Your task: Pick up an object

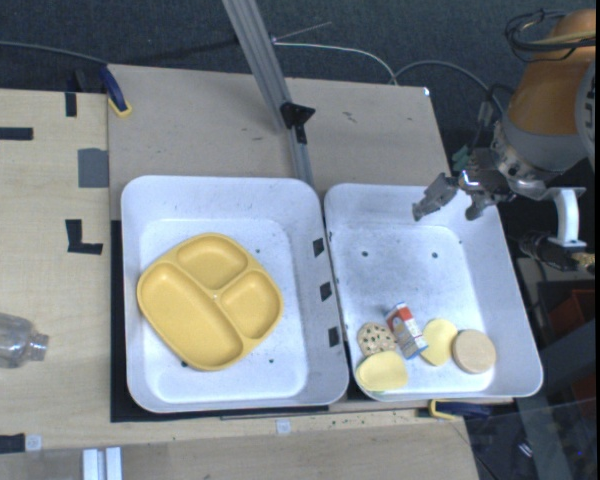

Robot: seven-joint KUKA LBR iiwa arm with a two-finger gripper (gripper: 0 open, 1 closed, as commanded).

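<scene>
Hovering gripper (452, 200), seemingly open, above right bin (500, 268).

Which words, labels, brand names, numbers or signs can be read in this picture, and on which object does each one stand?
No text can be read in this view.
Small red and white packet in the right bin: it seems to bear print, but it is too small and blurred to read.
Yellow divided plate in the left bin: plain, no marking.
Clear bottle on the bench: no label legible.
</scene>
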